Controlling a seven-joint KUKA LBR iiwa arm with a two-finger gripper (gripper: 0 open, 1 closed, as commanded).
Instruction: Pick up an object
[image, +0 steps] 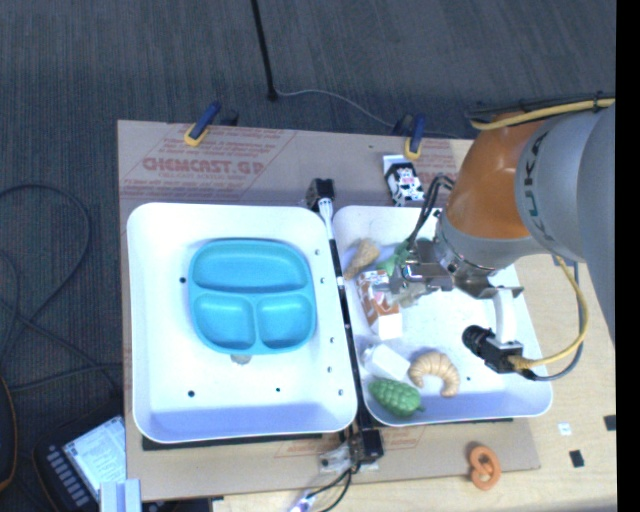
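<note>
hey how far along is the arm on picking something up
Done: the arm has reached into the right bin, with the gripper low over the clutter near the red packet. In hand: nothing visibly held. Left: grasp and lift. The croissant and green toy lie on the bin floor, and the blue tray sits in the left bin.

One fixed camera here, high above the brown cardboard-topped worktop (200, 165), looking down at a slant. Both shallow white plastic bins sit mid-frame: the left bin (160, 400) centre-left, the right bin (520, 400) centre-right. Dark grey carpet floor (100, 60) fills the top and left edge. The grey arm with the orange band (500, 190) looms close at upper right.
</note>
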